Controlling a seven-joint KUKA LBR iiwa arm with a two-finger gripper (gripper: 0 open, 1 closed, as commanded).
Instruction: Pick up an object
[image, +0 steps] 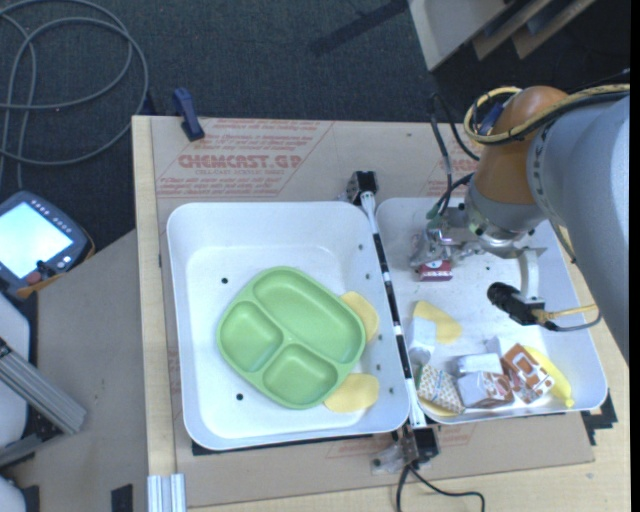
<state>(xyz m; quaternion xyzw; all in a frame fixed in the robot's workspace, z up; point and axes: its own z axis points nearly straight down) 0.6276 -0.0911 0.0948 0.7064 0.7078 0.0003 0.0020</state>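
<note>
Camera view is showing the gripper (437, 255) hanging low over the right bin (580, 300), its finger state impossible to tell, while a small red-and-white object (434, 269) is lying just beneath; a green tray (291, 336) is sitting in the left bin (200, 250)

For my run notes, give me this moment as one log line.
arm: over right bin | gripper: low at its far end, fingers unclear | held: nothing seen | green tray: left bin | small items: right bin's near end
</note>
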